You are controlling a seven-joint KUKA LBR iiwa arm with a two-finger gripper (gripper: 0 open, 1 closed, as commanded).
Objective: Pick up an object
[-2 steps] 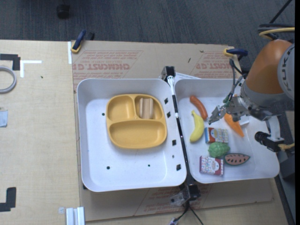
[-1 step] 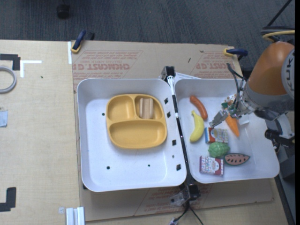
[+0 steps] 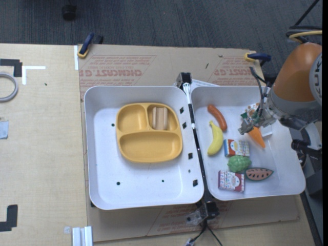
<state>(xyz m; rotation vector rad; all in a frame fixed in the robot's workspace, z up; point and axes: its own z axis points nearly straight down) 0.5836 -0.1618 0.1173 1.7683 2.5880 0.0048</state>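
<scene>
The right bin (image 3: 285, 187) holds several toy foods: a red sausage (image 3: 217, 117), a yellow banana (image 3: 216, 139), an orange carrot (image 3: 258, 137), a small carton (image 3: 237, 147), a green vegetable (image 3: 239, 163), a watermelon slice (image 3: 259, 173) and a second carton (image 3: 231, 181). My gripper (image 3: 253, 121) reaches in from the right and hangs low over the bin's upper right part. It is directly above the carrot's thick end, touching or nearly touching it. The wrist hides how the gripper meets the carrot.
The left bin (image 3: 102, 183) carries a yellow divided plate (image 3: 148, 148) with a tan block (image 3: 159, 118) in its upper right compartment. A black hinge strip (image 3: 192, 137) separates the bins. The bins rest on cardboard (image 3: 118, 68) with clamps at its far corners.
</scene>
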